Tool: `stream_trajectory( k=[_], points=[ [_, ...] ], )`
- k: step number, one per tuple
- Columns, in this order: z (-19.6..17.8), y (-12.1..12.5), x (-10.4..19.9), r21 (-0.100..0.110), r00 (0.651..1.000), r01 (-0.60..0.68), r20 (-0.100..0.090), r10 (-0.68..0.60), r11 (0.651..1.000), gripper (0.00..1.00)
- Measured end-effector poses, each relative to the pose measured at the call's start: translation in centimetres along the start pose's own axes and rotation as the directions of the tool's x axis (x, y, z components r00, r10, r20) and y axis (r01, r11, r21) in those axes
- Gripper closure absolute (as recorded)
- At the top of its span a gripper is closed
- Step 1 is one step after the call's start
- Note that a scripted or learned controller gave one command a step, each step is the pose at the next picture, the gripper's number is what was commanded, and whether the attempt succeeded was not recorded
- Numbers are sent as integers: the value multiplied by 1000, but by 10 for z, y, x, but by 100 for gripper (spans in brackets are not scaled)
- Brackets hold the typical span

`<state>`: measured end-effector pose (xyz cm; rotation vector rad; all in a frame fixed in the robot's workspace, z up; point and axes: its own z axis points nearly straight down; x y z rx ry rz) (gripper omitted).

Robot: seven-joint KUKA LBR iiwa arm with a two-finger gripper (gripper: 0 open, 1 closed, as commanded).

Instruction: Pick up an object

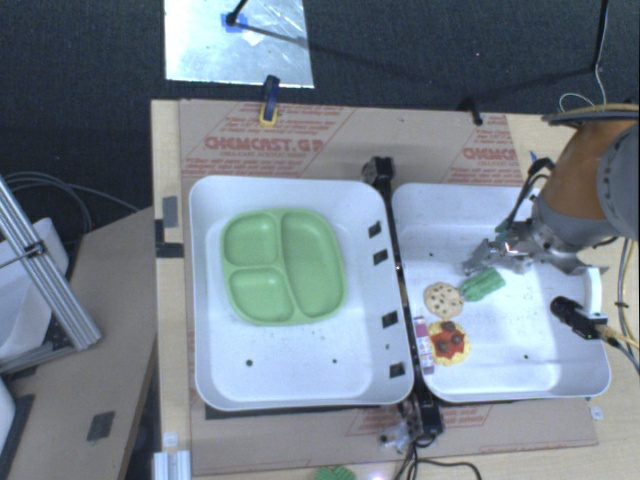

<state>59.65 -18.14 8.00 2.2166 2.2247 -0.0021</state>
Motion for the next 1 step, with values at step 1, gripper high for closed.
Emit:
stream_trajectory(
  k=[1],
  points=[
    [-4,-26,22,1,1000,-2,-2,2,1000,0]
  ],
)
